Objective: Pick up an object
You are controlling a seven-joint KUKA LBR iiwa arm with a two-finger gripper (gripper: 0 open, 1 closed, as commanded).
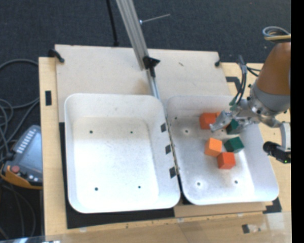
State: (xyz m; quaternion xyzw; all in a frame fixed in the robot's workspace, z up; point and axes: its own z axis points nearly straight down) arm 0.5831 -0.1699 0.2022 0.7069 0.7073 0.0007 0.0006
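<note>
The right bin (253, 186) holds several small cubes. An orange-red cube (209, 120) lies near its upper middle. Lower down sit a light orange cube (213, 147), a dark green cube (234, 144) to its right, and a red-orange cube (226, 160) just below them. My gripper (227, 124) hangs over the right bin, right of the orange-red cube and just above the green cube. A dark green patch shows at the gripper's tip, and I cannot make out what it is.
The left bin (71, 135) lies beside the right one. A slanted aluminium post (134, 32) rises behind the bins' shared edge. Cables and a handheld pendant (25, 156) lie off the bench's left side.
</note>
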